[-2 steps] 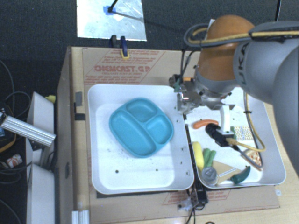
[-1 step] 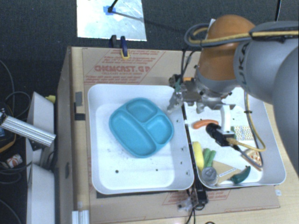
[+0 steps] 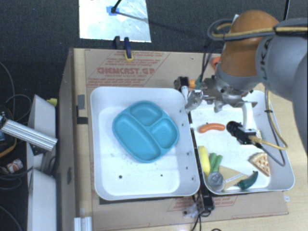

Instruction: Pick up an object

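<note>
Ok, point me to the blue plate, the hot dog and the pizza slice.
blue plate [image 3: 144, 137]: camera view, centre where its dividers meet.
hot dog [image 3: 212, 127]: camera view, middle of its length.
pizza slice [image 3: 262, 163]: camera view, middle of the topping.

You see the arm [image 3: 284, 57] as a thick, rounded grey casing with a bulbous, glossy orange band [image 3: 243, 44] above the wrist. Yellow and dark cables loop over the orange section, a yellow one trailing lower, and the wrist below is grey metal hardware.

Dark carpet floor [image 3: 38, 23], shiny metal sheet [image 3: 114, 14], cardboard-topped bench [image 3: 130, 66]
</note>
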Motion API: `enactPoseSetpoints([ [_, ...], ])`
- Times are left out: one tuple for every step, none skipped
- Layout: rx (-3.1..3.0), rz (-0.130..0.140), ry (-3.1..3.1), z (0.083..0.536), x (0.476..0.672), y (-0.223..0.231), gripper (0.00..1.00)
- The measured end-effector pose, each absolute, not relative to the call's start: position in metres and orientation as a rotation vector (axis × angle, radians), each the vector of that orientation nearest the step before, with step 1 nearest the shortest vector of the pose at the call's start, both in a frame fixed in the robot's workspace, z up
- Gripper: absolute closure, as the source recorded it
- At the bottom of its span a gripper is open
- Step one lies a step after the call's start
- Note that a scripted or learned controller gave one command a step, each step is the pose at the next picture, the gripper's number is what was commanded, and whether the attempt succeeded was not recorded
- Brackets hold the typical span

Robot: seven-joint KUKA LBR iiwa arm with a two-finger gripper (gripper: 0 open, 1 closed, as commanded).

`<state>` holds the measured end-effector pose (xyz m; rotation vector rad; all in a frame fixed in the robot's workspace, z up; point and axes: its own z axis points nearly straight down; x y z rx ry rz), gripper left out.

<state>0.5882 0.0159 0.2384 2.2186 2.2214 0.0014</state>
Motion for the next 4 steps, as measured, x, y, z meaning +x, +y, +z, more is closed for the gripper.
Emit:
enactPoseSetpoints([
  [2.219, -0.001, 2.225, 0.184, 0.545, 0.055, 0.0],
  [2.22, 0.001, 2.221, 0.184, 0.564, -0.003, 0.0],
  [2.219, 0.0, 2.22, 0.185, 0.588, -0.047, 0.0],
  [2.221, -0.001, 2.222, 0.102, 0.628, -0.085, 0.0],
])
